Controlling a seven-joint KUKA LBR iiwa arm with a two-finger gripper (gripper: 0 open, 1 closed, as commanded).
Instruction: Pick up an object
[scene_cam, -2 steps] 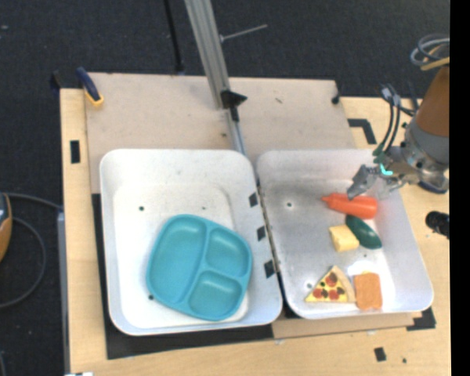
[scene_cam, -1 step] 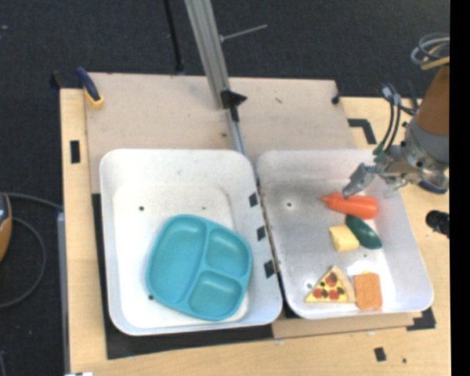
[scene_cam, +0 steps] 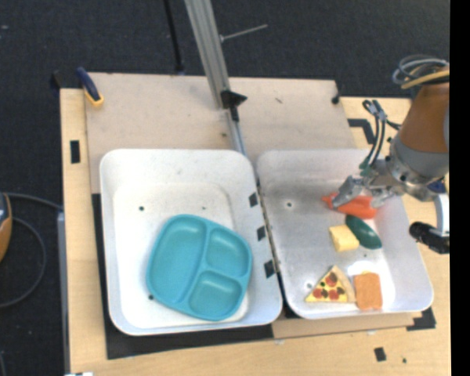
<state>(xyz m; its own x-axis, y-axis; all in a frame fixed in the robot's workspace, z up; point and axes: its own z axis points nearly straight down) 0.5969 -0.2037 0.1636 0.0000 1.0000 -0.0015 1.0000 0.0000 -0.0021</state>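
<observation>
Grasp step under way: the gripper (scene_cam: 352,197) is down in the right bin (scene_cam: 298,178), fingers pinching the orange-red piece (scene_cam: 359,207). Next move: lift straight up, clear of the green piece (scene_cam: 365,232).

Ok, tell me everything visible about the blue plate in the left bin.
The blue plate is a turquoise tray with rounded corners, plastic by its look, split by raised ridges into three compartments: one large, two smaller. It lies flat and face up, turned at an angle, on the floor of the left bin, toward its near side. Nothing lies in it and the arm is not near it.
</observation>
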